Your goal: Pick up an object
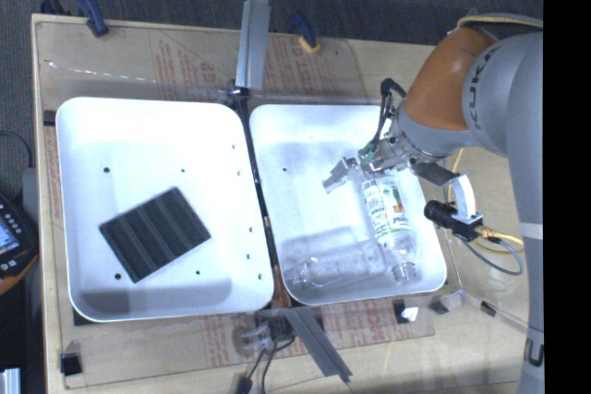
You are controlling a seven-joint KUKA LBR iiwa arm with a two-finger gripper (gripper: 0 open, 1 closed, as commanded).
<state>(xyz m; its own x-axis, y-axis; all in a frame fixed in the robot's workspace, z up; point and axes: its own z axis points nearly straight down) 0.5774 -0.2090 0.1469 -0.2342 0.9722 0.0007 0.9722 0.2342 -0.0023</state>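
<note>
A clear plastic bottle with a white, green and orange label (387,215) lies lengthwise in the right bin (286,198), near its right wall. A second clear bottle without a label (334,267) lies across the bin's front edge, touching the first one's lower end. My gripper (342,172) hangs low over the right bin, just beyond the upper end of the labelled bottle, pointing left. Nothing shows held in it. A black ribbed flat slab (154,232) lies tilted in the left bin (138,129).
The two bins meet at a dark divider (259,198) with a grey metal post (251,41) at its far end. Blue clamps (91,13) sit on the bench's back edge. The arm's orange band (448,83) looms over the right bin's far right corner.
</note>
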